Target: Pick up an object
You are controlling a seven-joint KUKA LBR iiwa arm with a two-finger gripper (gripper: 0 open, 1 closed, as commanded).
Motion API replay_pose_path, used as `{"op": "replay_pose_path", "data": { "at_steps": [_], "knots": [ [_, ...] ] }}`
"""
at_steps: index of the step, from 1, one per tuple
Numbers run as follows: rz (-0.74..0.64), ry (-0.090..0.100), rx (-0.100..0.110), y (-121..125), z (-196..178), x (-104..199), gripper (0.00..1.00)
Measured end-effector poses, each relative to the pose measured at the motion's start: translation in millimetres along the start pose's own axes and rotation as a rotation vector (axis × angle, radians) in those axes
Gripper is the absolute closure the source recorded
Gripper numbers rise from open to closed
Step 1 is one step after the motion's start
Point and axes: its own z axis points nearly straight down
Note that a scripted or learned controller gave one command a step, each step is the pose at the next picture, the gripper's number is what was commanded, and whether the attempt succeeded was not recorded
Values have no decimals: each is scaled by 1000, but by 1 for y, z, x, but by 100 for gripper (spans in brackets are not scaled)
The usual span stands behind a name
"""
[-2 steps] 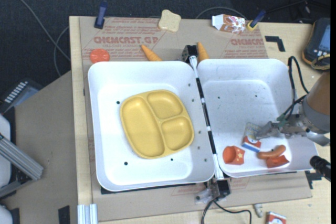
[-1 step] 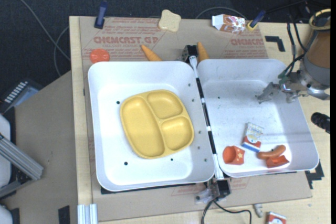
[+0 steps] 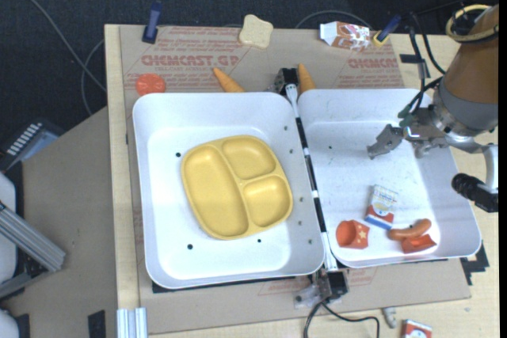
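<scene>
Arm (image 3: pixel 475 83) cropped at right edge.

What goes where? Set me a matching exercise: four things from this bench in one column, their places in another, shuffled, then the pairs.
Things:
1. yellow divided plate
2. sausage
3. slice of bread
4. gripper

Places:
A. on the cardboard beyond the bins
B. near corner of the right bin
C. middle of the left bin
D. over the far part of the right bin

Pairs: 1-C, 2-B, 3-A, 4-D
</scene>
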Motion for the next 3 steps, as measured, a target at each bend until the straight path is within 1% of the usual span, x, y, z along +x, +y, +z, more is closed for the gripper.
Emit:
{"op": "replay_pose_path", "data": {
  "at_steps": [1, 2, 3],
  "knots": [
    [3, -2, 1, -60, 17, -12, 0],
    [2, -1, 0, -75, 104, 9, 0],
    [4, -2, -1, -75, 94, 9, 100]
  ]
}}
